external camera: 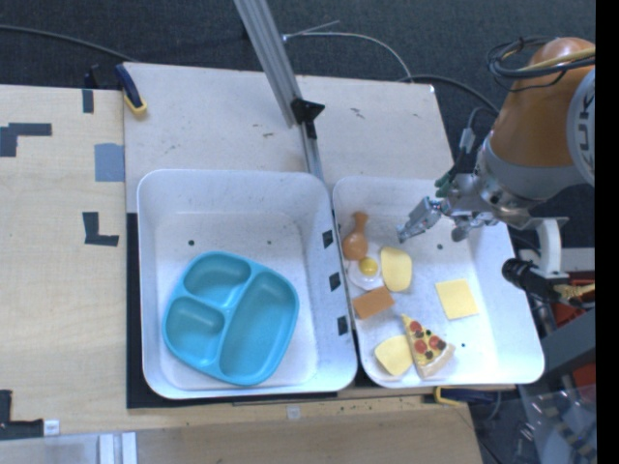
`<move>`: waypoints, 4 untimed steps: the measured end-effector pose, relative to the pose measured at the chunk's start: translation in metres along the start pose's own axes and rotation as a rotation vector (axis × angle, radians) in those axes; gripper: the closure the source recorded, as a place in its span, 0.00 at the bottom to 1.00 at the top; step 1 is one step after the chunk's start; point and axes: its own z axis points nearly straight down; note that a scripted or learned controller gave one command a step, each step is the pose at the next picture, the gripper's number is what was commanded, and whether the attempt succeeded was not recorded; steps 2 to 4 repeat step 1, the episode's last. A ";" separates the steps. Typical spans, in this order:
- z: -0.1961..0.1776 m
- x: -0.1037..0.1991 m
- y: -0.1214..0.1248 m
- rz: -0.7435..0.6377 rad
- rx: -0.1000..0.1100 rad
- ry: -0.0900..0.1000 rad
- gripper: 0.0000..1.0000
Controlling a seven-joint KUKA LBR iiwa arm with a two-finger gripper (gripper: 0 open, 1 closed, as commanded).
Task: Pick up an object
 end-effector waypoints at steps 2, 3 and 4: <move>-0.067 -0.087 0.034 0.005 -0.008 -0.007 0.00; -0.067 -0.087 0.034 0.005 -0.008 -0.007 0.00; -0.067 -0.087 0.034 0.005 -0.008 -0.007 0.00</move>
